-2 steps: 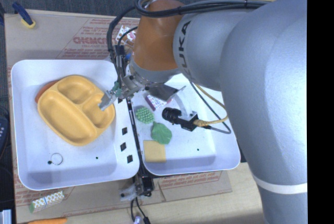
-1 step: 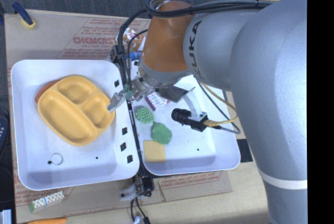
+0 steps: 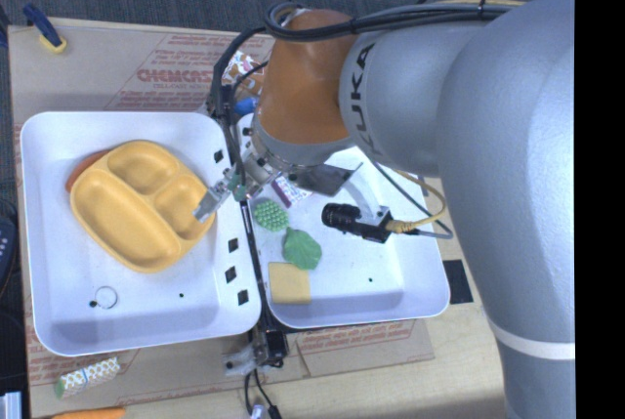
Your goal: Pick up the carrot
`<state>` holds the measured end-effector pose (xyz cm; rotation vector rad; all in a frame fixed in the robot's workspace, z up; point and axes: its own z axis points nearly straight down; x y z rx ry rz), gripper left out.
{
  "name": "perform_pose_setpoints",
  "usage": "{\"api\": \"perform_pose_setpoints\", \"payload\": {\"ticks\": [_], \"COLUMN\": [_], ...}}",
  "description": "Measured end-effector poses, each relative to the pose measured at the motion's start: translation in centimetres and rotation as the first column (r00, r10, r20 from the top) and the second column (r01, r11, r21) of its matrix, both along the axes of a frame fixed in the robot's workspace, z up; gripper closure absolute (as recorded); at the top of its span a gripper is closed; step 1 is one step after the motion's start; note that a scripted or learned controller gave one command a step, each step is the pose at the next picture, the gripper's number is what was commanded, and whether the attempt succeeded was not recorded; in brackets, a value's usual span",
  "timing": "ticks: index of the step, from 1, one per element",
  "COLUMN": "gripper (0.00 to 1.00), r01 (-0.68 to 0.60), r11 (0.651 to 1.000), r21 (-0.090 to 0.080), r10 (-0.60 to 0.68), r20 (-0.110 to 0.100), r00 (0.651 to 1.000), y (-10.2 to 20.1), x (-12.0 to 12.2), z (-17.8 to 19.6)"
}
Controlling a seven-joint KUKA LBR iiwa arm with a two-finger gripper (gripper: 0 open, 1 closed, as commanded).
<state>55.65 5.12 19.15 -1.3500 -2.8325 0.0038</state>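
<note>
Grey arm [image 3: 488, 114] with orange band is reaching in from the right.
Its two-finger gripper [image 3: 211, 203] is hanging near the left white bin's [image 3: 146, 308] right edge.

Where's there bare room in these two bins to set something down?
Left bin: the strip below the yellow plate, right of the small clear ring. Right bin: the floor right of the yellow block, toward the lower right corner. Crowded where the bins meet, around the gripper and the green pieces.
</note>
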Motion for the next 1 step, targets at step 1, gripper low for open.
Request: {"api": "perform_pose_setpoints", "payload": {"ticks": [1], "gripper": [0.00], "r01": [-0.125], "r11": [0.992], "r21": [0.000], "r10": [0.125], "r20": [0.002], "r00": [0.992], "y": [1.13], "x": [0.10], "z": [0.01]}}
